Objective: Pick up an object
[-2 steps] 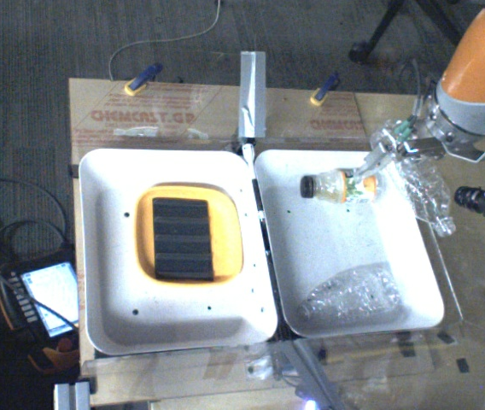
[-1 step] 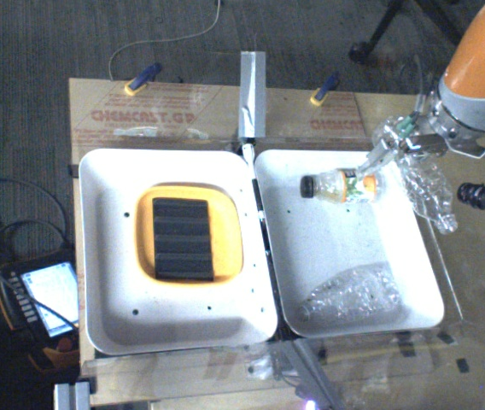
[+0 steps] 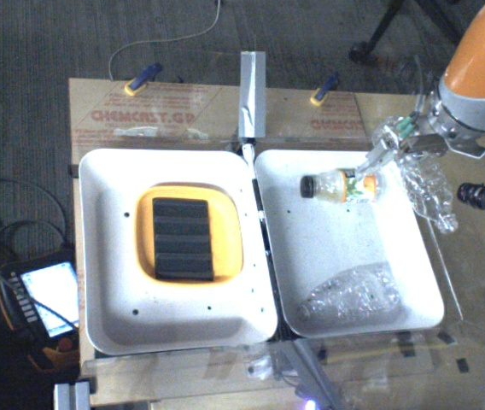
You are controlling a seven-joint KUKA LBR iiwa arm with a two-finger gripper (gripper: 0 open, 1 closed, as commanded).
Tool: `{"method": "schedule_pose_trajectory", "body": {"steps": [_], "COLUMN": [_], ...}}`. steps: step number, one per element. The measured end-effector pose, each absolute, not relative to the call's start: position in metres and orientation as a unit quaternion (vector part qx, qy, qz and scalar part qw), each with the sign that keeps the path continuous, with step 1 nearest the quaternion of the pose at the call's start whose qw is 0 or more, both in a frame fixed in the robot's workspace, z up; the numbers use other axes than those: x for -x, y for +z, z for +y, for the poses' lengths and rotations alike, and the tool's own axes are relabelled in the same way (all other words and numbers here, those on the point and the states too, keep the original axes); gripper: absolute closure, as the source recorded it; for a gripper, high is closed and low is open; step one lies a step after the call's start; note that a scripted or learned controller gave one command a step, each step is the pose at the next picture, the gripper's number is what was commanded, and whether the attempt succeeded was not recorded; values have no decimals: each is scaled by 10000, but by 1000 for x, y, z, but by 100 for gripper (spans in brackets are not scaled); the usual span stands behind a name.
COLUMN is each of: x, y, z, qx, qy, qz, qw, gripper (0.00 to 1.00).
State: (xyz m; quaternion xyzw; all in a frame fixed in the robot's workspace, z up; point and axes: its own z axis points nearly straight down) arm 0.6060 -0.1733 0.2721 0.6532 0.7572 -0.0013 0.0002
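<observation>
A small bottle (image 3: 338,186) with a black cap and an orange-green label lies on its side in the back of the right bin (image 3: 294,254), cap pointing left. My gripper (image 3: 381,154) hangs at the bin's back right corner, its tip right over the bottle's base end. Whether it touches the bottle is unclear. A yellow block with a black ridged top (image 3: 188,236) lies flat in the middle of the left bin (image 3: 106,254). A crumpled clear plastic piece (image 3: 353,292) rests at the front of the right bin.
Another clear, glassy piece (image 3: 428,190) sits by the right bin's right rim, just below the wrist. Two blue-and-yellow clamps (image 3: 143,78) (image 3: 325,87) hold the board behind the bins. A tablet (image 3: 44,295) lies on the floor at left.
</observation>
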Motion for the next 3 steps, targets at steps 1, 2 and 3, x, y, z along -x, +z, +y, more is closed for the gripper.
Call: {"method": "schedule_pose_trajectory", "body": {"steps": [1,2,3], "x": [-668,-655,-666], "y": [183,136,109], "z": [-179,-216,-209], "qx": [-5781,-5938,-4496], "qy": [-15,33,33], "qz": [8159,8046,8932], "qw": [2,-55,10], "gripper": [0,0,0]}}
